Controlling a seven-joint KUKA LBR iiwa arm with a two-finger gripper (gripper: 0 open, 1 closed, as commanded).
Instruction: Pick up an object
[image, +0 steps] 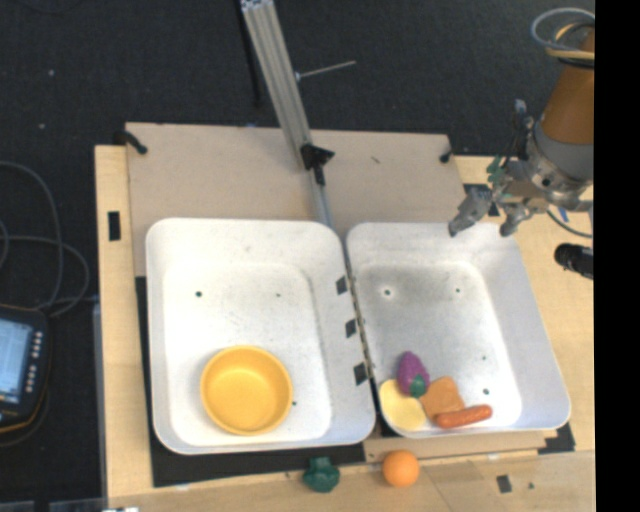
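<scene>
In the right bin (500, 300), near its front edge, lies a cluster of small items: a purple piece (411, 371), a pale yellow disc (400, 407), an orange chunk (441, 396) and a red-orange stick (464, 417). A yellow bowl (246, 389) sits in the left bin (190, 290). My gripper (487, 217) hangs open above the right bin's far right corner, fingers spread with nothing between them, well away from the cluster.
An orange ball (400, 468) and a green object (321, 475) lie on the bench in front of the bins. A metal pole (285, 90) slants up behind the bins. A black tablet-like device (18, 365) sits at the far left.
</scene>
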